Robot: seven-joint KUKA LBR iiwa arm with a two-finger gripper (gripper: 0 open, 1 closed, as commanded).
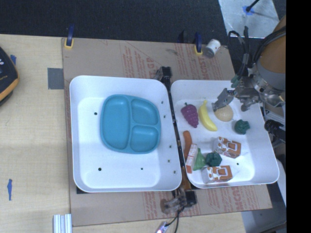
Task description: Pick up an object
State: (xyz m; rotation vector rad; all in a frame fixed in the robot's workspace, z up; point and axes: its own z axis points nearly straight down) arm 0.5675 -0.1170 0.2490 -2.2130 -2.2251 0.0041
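Observation:
My gripper [234,102] hangs over the back of the right bin [272,171], open, with nothing between its fingers. Just in front of and below its left finger [222,100] lies a pale round food item [224,114]. A yellow banana [208,117] lies to the left of that, then purple grapes [190,114]. A dark green piece [241,126] rests to the right of the pale item. Nearer the front lie a brown sausage [187,141], a printed carton [228,147], a second carton [217,174], a green leafy piece [212,158] and a red-white-green packet [195,158].
The left bin [85,174] bears a blue divided plate [130,123]. Both bins sit on brown cardboard [121,57] clamped at the back. The grey arm and its cables [265,57] come in over the right bin's back right corner. A black and yellow device [6,74] lies at far left.

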